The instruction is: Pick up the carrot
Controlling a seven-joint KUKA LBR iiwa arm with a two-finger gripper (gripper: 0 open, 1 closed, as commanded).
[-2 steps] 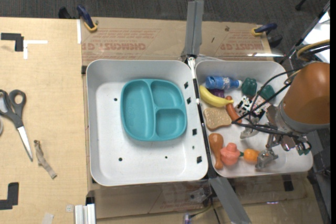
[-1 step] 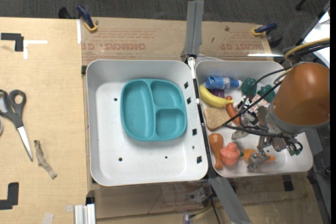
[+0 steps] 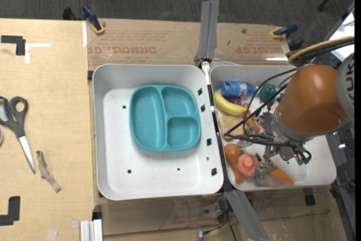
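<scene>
The carrot (image 3: 280,176), an orange tapered piece, lies at the front of the right bin (image 3: 321,178) with its tip pointing right. My gripper (image 3: 263,169) hangs low over the carrot's thick left end, right beside a pink round toy (image 3: 246,163). The arm's orange band (image 3: 310,101) and a tangle of cables cover the middle of the bin. Whether the gripper touches the carrot cannot be made out.
The right bin also holds a long orange piece (image 3: 231,160), a banana (image 3: 228,103), a blue bottle (image 3: 237,88), a green item (image 3: 267,90) and a tan cracker (image 3: 231,123). The left bin (image 3: 113,138) bears a teal divided plate (image 3: 166,118). Scissors (image 3: 17,124) lie on the bench at left.
</scene>
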